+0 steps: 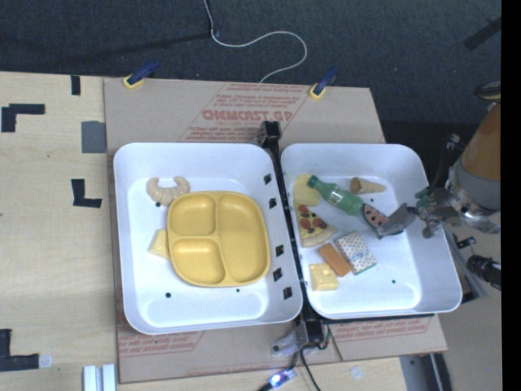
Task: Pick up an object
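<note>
Rightward, arm [480,169] over right bin [423,292], above watermelon slice [373,216].

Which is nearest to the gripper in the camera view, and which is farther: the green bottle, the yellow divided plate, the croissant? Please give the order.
Measured from the gripper, which is over the right bin's right part:
1. Green bottle, in the right bin, just left of the gripper.
2. Yellow divided plate, in the middle of the left bin.
3. Croissant, in the left bin's upper left, beyond the plate.

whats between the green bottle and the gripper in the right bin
In the camera view, a watermelon slice lies between the green bottle and the gripper, close by the gripper's tip.
</note>
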### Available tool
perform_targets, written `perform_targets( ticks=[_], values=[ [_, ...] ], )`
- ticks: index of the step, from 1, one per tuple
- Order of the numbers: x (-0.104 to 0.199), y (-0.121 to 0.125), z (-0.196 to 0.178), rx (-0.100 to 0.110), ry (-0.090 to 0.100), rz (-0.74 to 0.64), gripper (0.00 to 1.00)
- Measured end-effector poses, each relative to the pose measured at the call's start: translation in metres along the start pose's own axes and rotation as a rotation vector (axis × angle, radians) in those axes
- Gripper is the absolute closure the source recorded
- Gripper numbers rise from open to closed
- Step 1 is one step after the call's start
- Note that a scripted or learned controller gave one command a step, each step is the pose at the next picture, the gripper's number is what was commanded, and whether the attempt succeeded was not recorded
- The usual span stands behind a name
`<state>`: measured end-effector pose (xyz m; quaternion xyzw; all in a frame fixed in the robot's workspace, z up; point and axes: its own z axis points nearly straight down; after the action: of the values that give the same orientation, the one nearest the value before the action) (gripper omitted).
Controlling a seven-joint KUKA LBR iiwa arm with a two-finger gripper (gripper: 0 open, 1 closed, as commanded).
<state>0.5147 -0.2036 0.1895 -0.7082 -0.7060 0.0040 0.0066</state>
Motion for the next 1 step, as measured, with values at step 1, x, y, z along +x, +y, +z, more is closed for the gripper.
perform_targets(
  ticks=[1],
  values=[
    [0.0003, 0.0032, -0.0070, -0.013, -0.003, -0.004, 0.00]
  ],
)
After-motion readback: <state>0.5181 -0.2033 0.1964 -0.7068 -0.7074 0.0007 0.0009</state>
